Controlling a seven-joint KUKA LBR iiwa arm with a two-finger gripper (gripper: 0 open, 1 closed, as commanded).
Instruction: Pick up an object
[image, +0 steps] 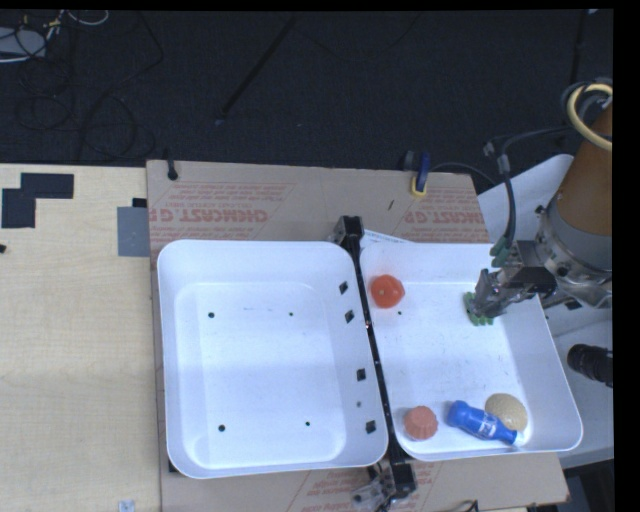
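1. Three things sit along the near edge of the right bin (560, 400): a pinkish round object (420, 422) by the divider, a blue bottle (482, 421) lying on its side just beside it, and a tan rounded object (506, 409) touching the bottle's far end.
2. Your left bin (170, 300) is beside it, the two rims meeting along a dark strip with clips.
3. Farther back in the right bin, an orange-red ball (387, 291) rests near the divider, well apart from the near group.
4. Your pincer (484, 310) hangs over the right bin's far right part, with something small and green at its tip; you cannot tell whether its fingers are apart or together, or whether the green piece is gripped.
5. Behind the bins, the cardboard sheet (250, 205) on the counter (70, 350) bears red print, upside down from here; it looks like "OHCMCRST", though that reading is uncertain.
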